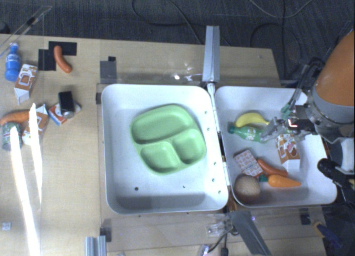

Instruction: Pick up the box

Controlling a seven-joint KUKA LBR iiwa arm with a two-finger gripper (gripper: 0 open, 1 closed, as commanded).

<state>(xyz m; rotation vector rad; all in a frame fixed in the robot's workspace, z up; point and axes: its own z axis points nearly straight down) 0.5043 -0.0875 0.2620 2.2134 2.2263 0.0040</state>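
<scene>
Slanted overhead view of both bins (111,155)

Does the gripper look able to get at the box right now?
Probably yes. The gripper sits right above the box in the right bin, nothing lies on top of it, and the bottle and carrot lie clear beside it.
</scene>
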